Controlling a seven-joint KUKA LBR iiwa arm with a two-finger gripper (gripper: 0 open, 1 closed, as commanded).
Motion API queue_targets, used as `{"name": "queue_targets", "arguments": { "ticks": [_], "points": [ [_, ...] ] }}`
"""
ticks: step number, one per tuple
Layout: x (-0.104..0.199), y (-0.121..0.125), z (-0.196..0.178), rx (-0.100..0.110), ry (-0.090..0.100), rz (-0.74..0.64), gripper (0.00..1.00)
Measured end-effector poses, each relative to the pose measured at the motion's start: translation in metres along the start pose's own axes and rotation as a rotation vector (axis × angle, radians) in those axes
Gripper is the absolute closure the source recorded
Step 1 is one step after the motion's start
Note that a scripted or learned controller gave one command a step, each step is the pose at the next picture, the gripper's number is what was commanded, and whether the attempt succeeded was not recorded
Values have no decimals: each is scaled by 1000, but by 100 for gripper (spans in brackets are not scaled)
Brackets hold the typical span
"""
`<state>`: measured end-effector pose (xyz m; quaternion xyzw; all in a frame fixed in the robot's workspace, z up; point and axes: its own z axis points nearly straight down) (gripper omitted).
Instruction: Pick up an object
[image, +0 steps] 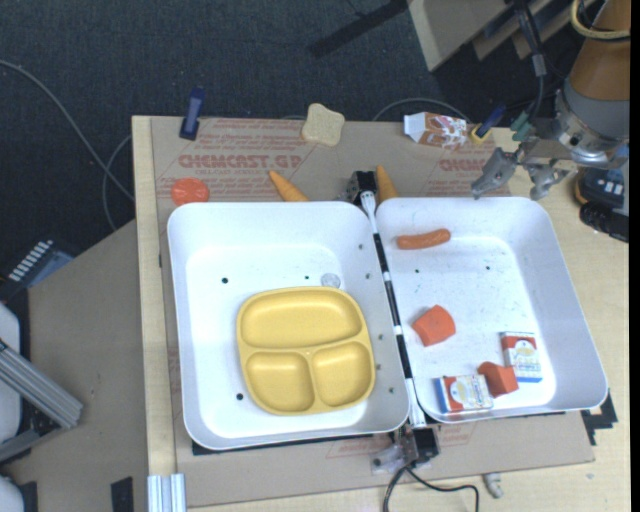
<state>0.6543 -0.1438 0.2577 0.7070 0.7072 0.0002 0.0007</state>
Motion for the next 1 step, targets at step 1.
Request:
{"name": "queue_targets", "arguments": {
  "ticks": [1],
  "points": [
    [23,-96,141,5,2,1,0]
  ]
}}
